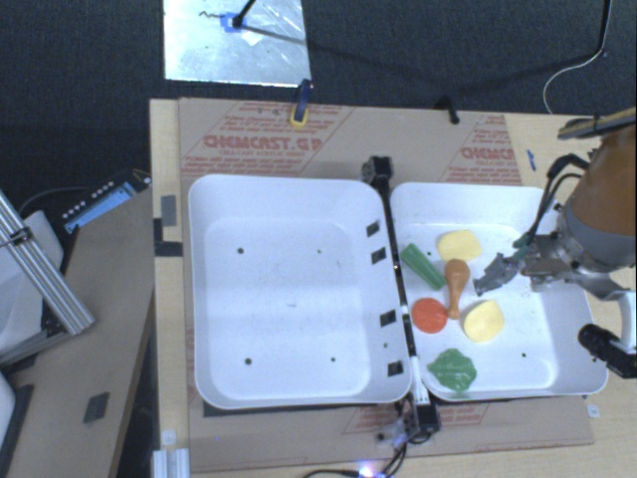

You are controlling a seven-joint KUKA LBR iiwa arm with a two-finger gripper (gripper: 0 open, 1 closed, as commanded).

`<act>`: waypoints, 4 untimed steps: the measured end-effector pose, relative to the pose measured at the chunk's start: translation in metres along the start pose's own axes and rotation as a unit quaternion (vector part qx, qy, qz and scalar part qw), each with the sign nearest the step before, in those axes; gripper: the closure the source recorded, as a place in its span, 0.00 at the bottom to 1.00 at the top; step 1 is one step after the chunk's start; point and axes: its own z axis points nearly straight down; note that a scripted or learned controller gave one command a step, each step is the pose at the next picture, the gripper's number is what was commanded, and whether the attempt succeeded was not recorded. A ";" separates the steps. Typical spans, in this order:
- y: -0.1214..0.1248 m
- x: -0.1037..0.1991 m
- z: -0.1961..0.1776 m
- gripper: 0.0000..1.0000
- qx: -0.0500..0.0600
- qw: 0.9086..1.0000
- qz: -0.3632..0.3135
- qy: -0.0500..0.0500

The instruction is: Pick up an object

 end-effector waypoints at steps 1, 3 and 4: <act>-0.016 0.033 0.090 0.00 0.004 1.000 0.000 0.001; 0.082 0.032 0.126 1.00 -0.001 1.000 0.000 0.000; 0.089 0.134 0.030 1.00 -0.005 1.000 -0.006 0.002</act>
